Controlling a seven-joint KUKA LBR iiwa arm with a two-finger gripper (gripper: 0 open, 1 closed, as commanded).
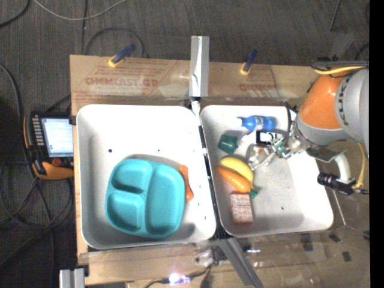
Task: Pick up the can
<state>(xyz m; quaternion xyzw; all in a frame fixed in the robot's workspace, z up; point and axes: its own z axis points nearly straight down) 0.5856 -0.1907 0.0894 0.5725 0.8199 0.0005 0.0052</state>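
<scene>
The can (240, 207), reddish-brown with a pale label, lies on its side near the front left of the right bin (300, 212). My gripper (258, 155) hangs over the middle of that bin, just right of a yellow banana (238, 167) and well behind the can, apart from it. The grey arm with its orange band (321, 110) reaches in from the right.
Around the gripper lie a blue bottle (258, 123), a dark green piece (228, 143), and an orange piece (231, 180) under the banana. The left bin (96, 131) holds a teal divided plate (145, 198) with an orange item (186, 182) at its right edge.
</scene>
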